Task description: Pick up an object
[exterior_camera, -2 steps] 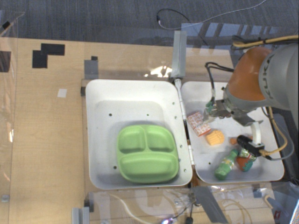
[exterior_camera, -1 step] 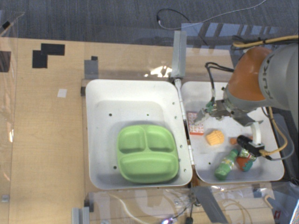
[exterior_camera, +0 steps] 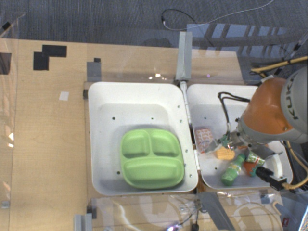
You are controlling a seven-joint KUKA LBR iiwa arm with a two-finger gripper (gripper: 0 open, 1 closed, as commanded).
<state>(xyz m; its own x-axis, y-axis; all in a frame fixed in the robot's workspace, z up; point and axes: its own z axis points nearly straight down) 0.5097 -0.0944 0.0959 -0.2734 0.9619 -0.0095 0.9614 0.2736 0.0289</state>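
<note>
The right bin (exterior_camera: 211, 105) holds a cluster of small objects near its front. A pinkish patterned packet (exterior_camera: 203, 139) lies by the left wall. A flat orange-yellow piece (exterior_camera: 224, 154) lies beside it, with a green bottle (exterior_camera: 231, 173) and a small red-orange item (exterior_camera: 250, 167) further forward. My gripper (exterior_camera: 234, 141) hangs low over this cluster, just above the orange-yellow piece, and a small green thing (exterior_camera: 224, 139) shows at its left side. The orange band of the arm (exterior_camera: 266, 112) hides much of the bin's right half.
The left bin (exterior_camera: 139, 97) carries a light green divided plate (exterior_camera: 152, 158) in its front half. A metal divider post (exterior_camera: 183, 57) stands behind the two bins. Black cables (exterior_camera: 226, 100) run along the arm over the right bin's back.
</note>
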